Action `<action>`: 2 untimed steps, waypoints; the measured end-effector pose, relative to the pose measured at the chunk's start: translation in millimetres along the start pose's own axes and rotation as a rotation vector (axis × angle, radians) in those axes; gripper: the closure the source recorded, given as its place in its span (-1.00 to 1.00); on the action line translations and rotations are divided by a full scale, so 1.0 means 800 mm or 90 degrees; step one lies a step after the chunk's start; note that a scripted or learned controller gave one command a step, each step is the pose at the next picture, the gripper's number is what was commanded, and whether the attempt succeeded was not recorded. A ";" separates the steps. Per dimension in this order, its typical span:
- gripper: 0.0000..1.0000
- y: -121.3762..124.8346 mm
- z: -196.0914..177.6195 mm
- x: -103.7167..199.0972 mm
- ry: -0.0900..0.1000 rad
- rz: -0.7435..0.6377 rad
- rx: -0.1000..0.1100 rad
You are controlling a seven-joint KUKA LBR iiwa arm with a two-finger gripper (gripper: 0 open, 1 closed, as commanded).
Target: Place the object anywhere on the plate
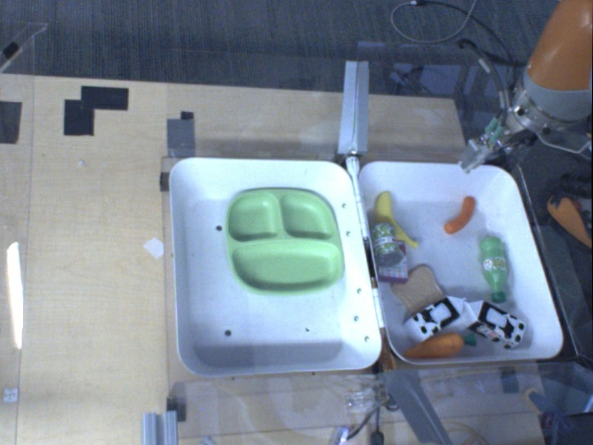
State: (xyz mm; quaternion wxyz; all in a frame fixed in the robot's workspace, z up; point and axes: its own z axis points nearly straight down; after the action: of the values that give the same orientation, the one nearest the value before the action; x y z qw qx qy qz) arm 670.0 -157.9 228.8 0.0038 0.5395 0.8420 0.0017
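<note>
In the camera view, two white bins are seen side by side in the middle of the frame. In the left bin a green plate with three compartments is laid flat, and nothing is seen resting on it. The right bin holds the loose things: a banana near its upper left part, a small orange sausage toward its upper middle, a green bottle at the right side, a carrot along the lower wall, and two black-and-white blocks just above the carrot.

The arm is found in the upper right corner of the frame, and its gripper is placed over the upper right rim of the right bin. Nothing is seen between its parts, and whether it is released or clenched cannot be told — the picture is too small and blurred there.

No object is yet chosen, as is judged. The sausage is the nearest candidate: it lies below and slightly left of the gripper, with its long axis tilted from lower left to upper right. The plate lies well apart, to the left — across the wall between the bins.
</note>
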 end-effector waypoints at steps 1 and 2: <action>1.00 0.002 -0.015 0.000 -0.002 -0.001 -0.004; 1.00 0.001 0.051 0.124 0.003 0.051 0.003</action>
State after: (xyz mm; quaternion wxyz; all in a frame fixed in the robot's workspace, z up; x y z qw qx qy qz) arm 629.3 -67.5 187.7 0.0005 0.5729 0.8196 0.0008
